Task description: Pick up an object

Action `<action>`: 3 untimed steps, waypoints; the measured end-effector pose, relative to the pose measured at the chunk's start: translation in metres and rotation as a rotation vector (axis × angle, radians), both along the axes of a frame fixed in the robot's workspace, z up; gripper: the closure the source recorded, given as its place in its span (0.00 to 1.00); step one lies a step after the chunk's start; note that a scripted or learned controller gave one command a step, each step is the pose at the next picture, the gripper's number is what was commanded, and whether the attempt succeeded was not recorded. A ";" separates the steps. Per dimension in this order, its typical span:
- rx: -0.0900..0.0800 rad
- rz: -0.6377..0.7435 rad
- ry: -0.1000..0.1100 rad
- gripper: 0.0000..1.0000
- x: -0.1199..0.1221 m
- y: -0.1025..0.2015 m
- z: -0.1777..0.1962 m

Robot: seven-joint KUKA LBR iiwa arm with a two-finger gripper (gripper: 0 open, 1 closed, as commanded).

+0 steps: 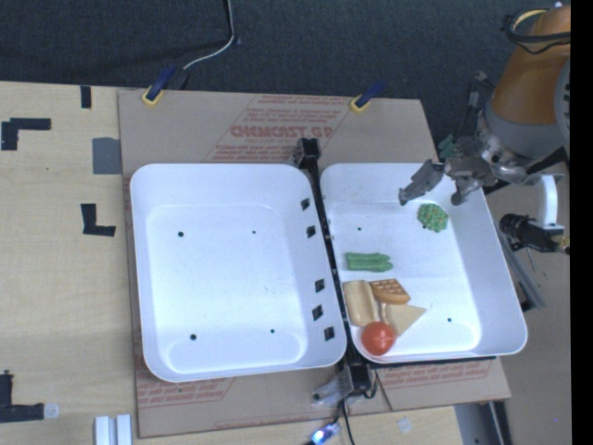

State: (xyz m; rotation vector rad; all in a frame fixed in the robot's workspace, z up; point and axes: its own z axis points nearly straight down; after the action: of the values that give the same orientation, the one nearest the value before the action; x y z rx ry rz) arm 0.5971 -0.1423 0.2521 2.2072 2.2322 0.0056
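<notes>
My gripper (437, 189) hangs over the back right part of the right bin (463, 276), fingers spread open with nothing between them. A green broccoli-like piece (432, 217) lies just below and in front of the fingers. Further toward the middle of the bin lies a green bean pod (369, 262). Near the front left corner sit a pale bread piece (358, 301), a brown waffle (390, 292), a yellow cheese wedge (406, 316) and a red tomato (377, 338), packed close together.
The left bin (222, 267) stands beside the right one, joined by a black divider with clips (318, 248). Both rest on a cardboard sheet (269, 128). A cable (218, 26) runs at the back.
</notes>
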 end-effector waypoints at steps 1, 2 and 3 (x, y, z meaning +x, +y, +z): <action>0.002 -0.010 0.016 0.00 -0.026 0.018 -0.106; -0.004 -0.019 0.010 0.00 -0.042 -0.084 -0.164; 0.000 -0.002 -0.003 0.00 -0.011 -0.007 -0.085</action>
State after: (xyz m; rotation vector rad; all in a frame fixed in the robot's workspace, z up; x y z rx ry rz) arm 0.5861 -0.1497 0.1670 2.2084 2.2279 0.0087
